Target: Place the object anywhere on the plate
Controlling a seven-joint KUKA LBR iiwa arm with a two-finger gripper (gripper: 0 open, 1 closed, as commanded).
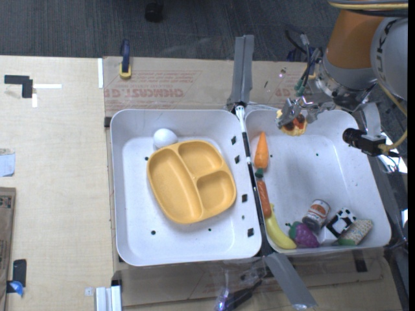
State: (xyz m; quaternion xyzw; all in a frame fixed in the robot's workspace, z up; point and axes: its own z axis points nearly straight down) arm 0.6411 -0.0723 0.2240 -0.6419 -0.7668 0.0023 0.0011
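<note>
A yellow three-compartment plate (191, 180) lies in the left bin (130, 193). My gripper (293, 114) hangs over the far left corner of the right bin (337, 167), well to the right of the plate. It is shut on a small yellow and red toy object (294, 126), which hangs between the fingers above the bin floor. The grey arm with its orange band (360, 24) reaches in from the upper right.
A white ball (164, 137) rests against the plate's far edge. In the right bin a carrot (260, 149) and a red-orange piece (264, 198) lie along the left wall. A banana (279, 233), purple grapes (306, 234), a can (316, 213) and other toys crowd the near edge.
</note>
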